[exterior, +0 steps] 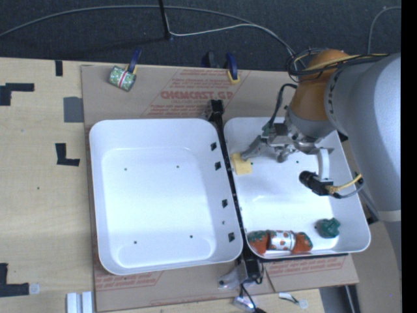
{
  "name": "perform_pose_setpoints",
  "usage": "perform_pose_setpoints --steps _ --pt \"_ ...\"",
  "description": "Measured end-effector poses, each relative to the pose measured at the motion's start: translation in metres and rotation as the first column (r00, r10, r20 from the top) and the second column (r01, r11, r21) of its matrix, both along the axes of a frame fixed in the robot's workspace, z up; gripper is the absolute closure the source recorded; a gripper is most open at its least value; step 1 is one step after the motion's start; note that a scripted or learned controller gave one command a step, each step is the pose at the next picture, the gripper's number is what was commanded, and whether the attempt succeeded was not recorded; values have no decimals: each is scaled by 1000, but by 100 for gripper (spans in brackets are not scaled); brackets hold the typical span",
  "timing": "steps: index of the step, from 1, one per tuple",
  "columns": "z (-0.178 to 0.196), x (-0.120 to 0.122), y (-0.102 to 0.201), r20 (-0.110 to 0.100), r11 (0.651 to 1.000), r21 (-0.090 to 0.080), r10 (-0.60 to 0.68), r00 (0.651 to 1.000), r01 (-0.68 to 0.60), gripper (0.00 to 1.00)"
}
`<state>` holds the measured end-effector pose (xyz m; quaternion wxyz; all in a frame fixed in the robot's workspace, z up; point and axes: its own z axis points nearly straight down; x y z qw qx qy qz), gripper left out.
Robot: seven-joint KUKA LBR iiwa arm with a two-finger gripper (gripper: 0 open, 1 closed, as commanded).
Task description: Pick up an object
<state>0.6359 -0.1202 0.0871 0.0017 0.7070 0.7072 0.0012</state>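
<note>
My gripper (262, 150) reaches down into the upper left part of the right bin (348, 194). A small pale yellow block (242, 167) lies just below and left of its tip, close to the bin's left wall; whether they touch is unclear. A red and orange bottle with a white label (280, 241) lies on its side along the bin's front wall. A small dark green object (328, 227) sits in the front right corner.
The left bin (104, 175) stands beside the right one, with a black divider clip strip (225, 175) between them. A small green item (121, 77) lies on the cardboard behind the left bin. Cables hang from the arm's wrist (316, 182).
</note>
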Motion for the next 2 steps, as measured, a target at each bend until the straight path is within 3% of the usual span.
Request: perform_pose_setpoints --steps 1,2 --pt "11 1 1 2 1000 0 1 1000 -1 100" --pt "69 10 1 0 1000 0 0 1000 0 100"
